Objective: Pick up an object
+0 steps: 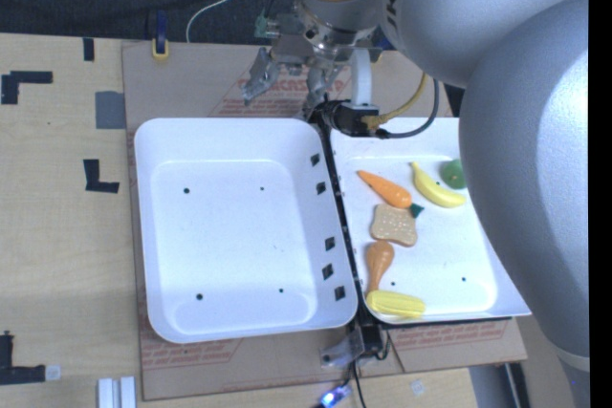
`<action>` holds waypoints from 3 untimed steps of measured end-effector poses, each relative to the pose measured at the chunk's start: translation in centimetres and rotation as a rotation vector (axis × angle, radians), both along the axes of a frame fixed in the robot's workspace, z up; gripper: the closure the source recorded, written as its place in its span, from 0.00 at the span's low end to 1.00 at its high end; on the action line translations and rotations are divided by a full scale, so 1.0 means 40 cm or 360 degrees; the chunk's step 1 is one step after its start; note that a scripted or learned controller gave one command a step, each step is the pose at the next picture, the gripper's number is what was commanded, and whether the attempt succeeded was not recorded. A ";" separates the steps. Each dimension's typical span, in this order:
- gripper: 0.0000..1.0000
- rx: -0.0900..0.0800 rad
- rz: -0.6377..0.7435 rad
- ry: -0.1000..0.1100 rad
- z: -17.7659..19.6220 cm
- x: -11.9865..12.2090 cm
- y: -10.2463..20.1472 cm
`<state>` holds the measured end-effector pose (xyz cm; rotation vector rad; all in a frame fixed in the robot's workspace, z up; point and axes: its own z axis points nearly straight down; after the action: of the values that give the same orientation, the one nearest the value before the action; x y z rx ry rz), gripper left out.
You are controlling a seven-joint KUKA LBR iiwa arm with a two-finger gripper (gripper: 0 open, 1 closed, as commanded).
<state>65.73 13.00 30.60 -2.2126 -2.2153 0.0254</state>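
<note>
The right bin (478, 287) holds several toy foods: an orange carrot (384, 188), a yellow banana (437, 189), a green piece (452, 173), a tan slice of bread (394, 225), an orange gourd-shaped piece (379, 263) and a yellow corn cob (396, 304). My gripper (287, 87) hangs over the brown cardboard behind the back rims of the bins, near the divide between them. It is open, its two fingers spread apart with nothing between them. It stands well away from every item.
The left bin (153, 205) lies beside the right one, their rims meeting at a black clip strip (330, 225). My large grey arm covers the upper right. Cables run across the back of the bench, and black tape marks lie on the wood at left.
</note>
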 end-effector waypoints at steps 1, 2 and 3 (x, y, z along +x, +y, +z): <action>0.00 0.0013 0.0004 -0.0059 0.574 -0.107 0.005; 0.00 0.0000 0.0005 0.0000 0.095 -0.052 0.135; 0.00 0.0009 0.0007 -0.0033 0.198 -0.021 0.262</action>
<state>64.91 23.48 38.51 -2.2154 -2.2280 -0.0039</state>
